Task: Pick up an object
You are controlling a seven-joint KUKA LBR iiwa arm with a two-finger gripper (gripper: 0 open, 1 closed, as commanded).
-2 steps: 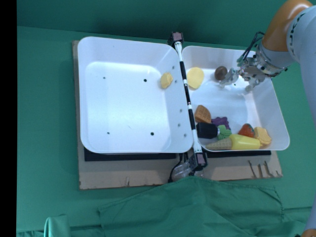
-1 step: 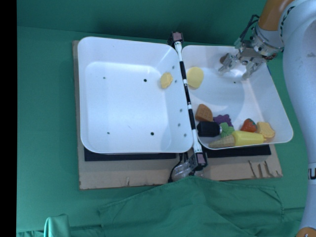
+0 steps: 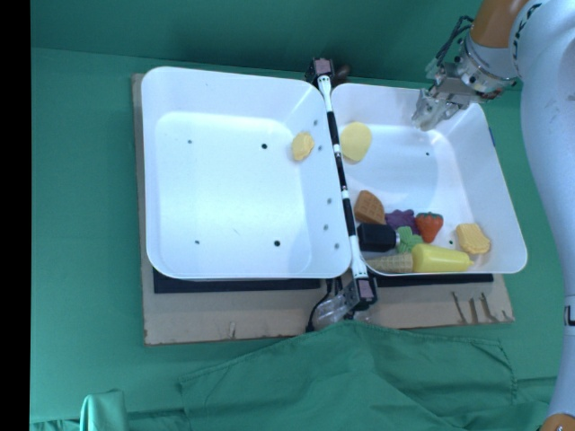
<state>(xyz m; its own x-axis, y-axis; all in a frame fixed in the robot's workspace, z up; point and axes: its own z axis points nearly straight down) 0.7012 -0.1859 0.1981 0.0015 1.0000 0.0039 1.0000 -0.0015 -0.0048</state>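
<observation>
My gripper (image 3: pixel 429 115) hangs over the far edge of the right bin (image 3: pixel 467 164), with nothing between its fingers. Below it the right bin holds a pale yellow chip-shaped piece (image 3: pixel 356 141) near the divider. Along the near side lie an orange-brown wedge (image 3: pixel 369 207), a black piece (image 3: pixel 376 236), a purple piece (image 3: pixel 400 218), a green piece (image 3: pixel 410 238), a red strawberry (image 3: pixel 429 226), a yellow bottle-like toy (image 3: pixel 438 259), a cone (image 3: pixel 393 263) and a yellow-orange piece (image 3: pixel 473 238). A small yellow piece (image 3: pixel 303 146) rests on the left bin's right wall.
The left bin (image 3: pixel 229 182) lies beside the right one, split by a black-and-white divider rod (image 3: pixel 340 169). Both sit on cardboard (image 3: pixel 225 317) over a green cloth. Folded green fabric (image 3: pixel 359 375) lies at the front.
</observation>
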